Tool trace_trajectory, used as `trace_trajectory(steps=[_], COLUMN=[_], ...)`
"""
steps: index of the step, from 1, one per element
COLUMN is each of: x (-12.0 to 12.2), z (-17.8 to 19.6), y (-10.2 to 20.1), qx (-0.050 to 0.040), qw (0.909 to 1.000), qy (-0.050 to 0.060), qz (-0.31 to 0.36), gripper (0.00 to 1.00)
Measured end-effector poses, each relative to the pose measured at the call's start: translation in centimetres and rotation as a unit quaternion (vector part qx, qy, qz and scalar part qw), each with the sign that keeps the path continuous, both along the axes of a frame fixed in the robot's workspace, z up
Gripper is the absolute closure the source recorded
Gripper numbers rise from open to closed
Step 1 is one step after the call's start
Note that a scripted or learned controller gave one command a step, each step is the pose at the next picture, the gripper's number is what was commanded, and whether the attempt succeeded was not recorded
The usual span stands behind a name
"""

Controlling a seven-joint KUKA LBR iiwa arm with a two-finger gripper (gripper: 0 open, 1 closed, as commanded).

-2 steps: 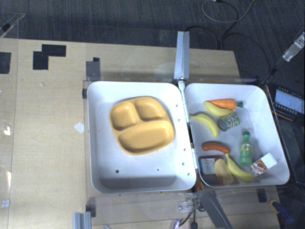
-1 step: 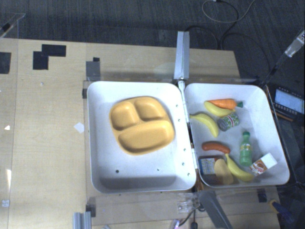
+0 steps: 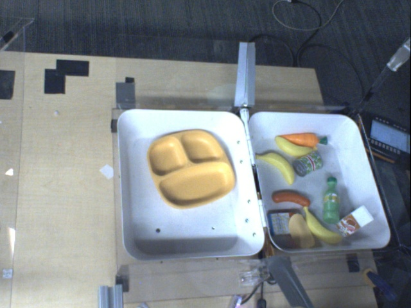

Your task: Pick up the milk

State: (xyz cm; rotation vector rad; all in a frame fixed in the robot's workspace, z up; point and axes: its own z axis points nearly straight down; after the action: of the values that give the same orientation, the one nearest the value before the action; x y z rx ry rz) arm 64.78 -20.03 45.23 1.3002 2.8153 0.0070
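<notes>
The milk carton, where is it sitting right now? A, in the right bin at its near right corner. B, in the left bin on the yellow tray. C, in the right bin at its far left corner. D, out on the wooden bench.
A: the milk carton lies in the near right corner of the right bin, beside a banana and the green bottle.

A pale grey, smooth piece (image 3: 399, 56) shows at the upper right edge, possibly the arm; finer details are too small to tell.
</notes>
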Motion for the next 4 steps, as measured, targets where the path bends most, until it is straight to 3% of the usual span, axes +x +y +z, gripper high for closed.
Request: trace_trajectory(steps=[1, 2, 3, 4], x=[1.7, 1.8, 2.2, 2.3], z=[-1.7, -0.1, -1.5, -0.1], y=[2.3, 2.5, 0.0, 0.3], qx=[0.0101, 0.0094, 0.0127, 0.0124], qw=[0.9785, 0.9794, 0.9419, 0.9434], qy=[0.014, 0.009, 0.012, 0.008], qz=[-0.206, -0.202, -0.335, -0.331], gripper=[1.0, 1.0, 1.0, 1.0])
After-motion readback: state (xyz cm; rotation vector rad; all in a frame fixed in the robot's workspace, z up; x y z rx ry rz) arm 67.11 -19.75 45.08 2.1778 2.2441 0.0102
